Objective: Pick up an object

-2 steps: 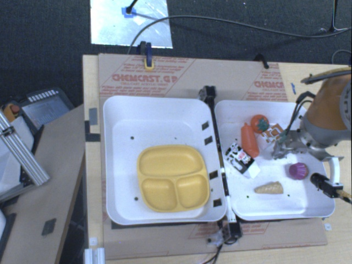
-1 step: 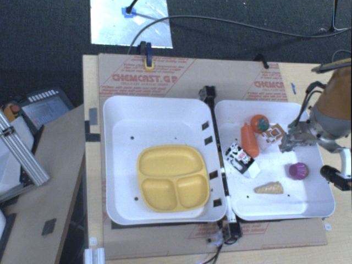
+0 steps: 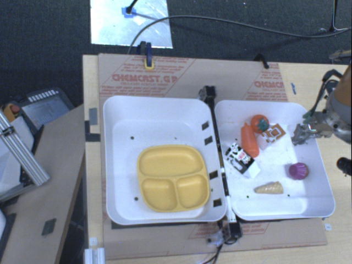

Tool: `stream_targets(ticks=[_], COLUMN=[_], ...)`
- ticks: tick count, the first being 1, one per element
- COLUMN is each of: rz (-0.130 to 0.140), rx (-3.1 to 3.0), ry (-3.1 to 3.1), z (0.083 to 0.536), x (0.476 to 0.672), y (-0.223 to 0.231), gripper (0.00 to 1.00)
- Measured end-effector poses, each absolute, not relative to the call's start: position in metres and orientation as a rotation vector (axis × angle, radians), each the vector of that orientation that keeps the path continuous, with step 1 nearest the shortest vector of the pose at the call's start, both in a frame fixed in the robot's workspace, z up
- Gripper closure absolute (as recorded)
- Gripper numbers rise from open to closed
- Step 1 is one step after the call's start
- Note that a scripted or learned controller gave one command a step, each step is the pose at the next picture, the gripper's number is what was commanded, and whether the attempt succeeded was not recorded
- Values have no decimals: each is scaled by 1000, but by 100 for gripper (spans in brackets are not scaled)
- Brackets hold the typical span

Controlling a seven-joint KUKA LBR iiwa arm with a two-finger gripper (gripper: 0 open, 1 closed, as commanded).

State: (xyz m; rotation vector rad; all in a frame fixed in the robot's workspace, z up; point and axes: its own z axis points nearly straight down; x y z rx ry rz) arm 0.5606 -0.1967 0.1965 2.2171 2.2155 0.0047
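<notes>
the right bin (image 3: 313,205) is the landmark. left of it, the left bin (image 3: 118,125) bears a yellow divided tray (image 3: 171,177). over its right rim hangs the gripper (image 3: 304,132); its fingers look apart with nothing between them, though that is blurred. inside it lie an orange carrot (image 3: 249,139), a black-and-white carton (image 3: 240,157), a cone (image 3: 269,188) and a purple piece (image 3: 298,171). nothing is lifted yet; the grasp remains.

Two white bins stand on the bench: left bin (image 3: 118,147) and right bin (image 3: 313,202). One yellow divided tray (image 3: 172,177) lies in the bin farther from the gripper (image 3: 303,133). The nearer bin holds six items: one orange carrot (image 3: 249,141), one tomato (image 3: 259,122), one white-and-orange packet (image 3: 273,133), one black-and-white carton (image 3: 242,159), one purple piece (image 3: 298,171), one tan cone (image 3: 269,188).
</notes>
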Motion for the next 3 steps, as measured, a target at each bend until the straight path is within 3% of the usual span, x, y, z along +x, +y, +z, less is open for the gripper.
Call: stream_targets(ticks=[1, 3], rz=[4, 4], rx=[2214, 2211], ry=[2222, 2231], z=[230, 226], x=[562, 559], y=[-197, -90], gripper=[100, 100])
